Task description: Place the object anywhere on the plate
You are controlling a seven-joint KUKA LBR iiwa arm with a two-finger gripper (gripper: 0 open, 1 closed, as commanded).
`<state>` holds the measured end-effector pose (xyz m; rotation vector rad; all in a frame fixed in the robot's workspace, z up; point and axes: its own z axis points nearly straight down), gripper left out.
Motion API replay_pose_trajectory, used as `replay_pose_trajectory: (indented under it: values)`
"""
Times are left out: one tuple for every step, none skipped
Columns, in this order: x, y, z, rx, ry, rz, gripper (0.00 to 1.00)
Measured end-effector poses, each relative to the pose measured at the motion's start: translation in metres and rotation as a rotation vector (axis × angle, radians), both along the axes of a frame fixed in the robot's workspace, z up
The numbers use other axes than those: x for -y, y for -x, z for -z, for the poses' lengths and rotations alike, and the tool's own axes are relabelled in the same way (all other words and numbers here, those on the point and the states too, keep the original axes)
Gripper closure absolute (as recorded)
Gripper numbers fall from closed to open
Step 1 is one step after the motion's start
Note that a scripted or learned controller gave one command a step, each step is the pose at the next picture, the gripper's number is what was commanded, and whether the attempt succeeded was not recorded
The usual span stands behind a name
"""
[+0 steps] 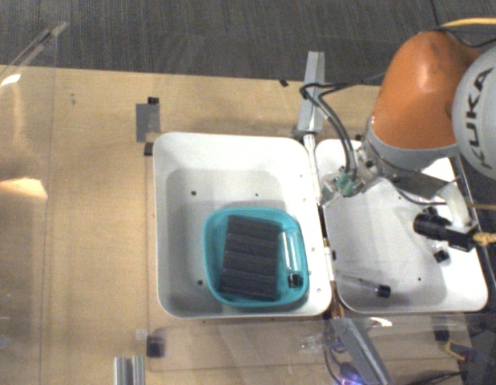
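Wooden bench point(71, 239) under a slanted overhead view, with dark carpet point(191, 14) along the top. Two shallow white bins sit side by side, their inner walls touching.

Left bin point(175, 175):
- Teal plate point(211, 243) sits in the near half, toward the wall shared with the other bin.
- Dark ribbed block point(249, 257) lies flat on the plate, long side running roughly front to back. It covers most of the plate's middle and is fully inside the rim.
- Small black piece point(295, 279) lies on the plate's right side, just beside the block, apart from it or barely so; too small to identify.

Right bin point(408, 305):
- Arm point(428, 87), orange and grey, reaches in from the right and covers the far half of the bin.
- Gripper point(344, 184) hangs over the far left corner, close to the shared wall and well apart from the plate.
- Gripper state: cannot tell. The tip is small and partly blocked by the wrist. A greenish patch shows there, and it cannot be told whether that is a held thing or part of the tool. No contact with the block or the plate.
- Thin stick with a black end point(369, 285) lies on the floor near the front wall.
- Small black bit point(441, 256) lies further right on the floor.
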<state>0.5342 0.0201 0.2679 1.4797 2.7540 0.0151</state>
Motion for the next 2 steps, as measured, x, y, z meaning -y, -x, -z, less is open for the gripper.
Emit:
replay_pose_trajectory:
  values:
    - [-0.0764,-0.0137,0.0834,-0.013,0.002,-0.173,1.0]
    - [-0.0761,-0.0139,0.083,-0.013,0.002,-0.172,0.0]
